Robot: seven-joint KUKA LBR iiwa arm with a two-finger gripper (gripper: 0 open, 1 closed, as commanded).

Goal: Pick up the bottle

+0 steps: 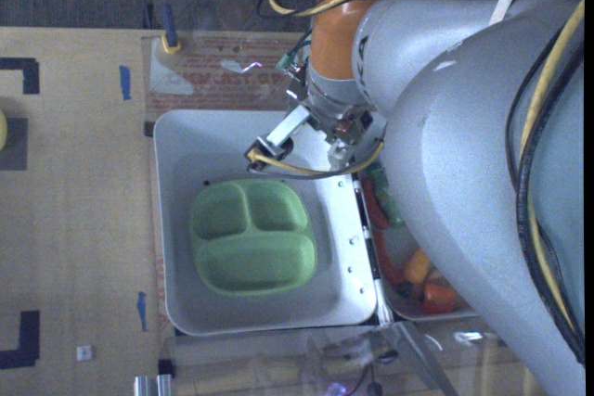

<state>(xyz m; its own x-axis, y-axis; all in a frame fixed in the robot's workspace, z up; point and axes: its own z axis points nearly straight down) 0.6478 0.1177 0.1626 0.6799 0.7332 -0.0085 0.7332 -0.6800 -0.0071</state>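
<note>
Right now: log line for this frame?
arm: over right bin | left bin: green plate | right bin: red and orange items, mostly hidden | bottle: cannot tell

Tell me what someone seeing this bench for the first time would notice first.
The big grey arm with its orange band dominates, sweeping in from the right and covering much of the right bin. Next comes the green divided plate lying flat in the left bin. A strip of red, orange and green items peeks out beside the arm in the right bin.
</note>
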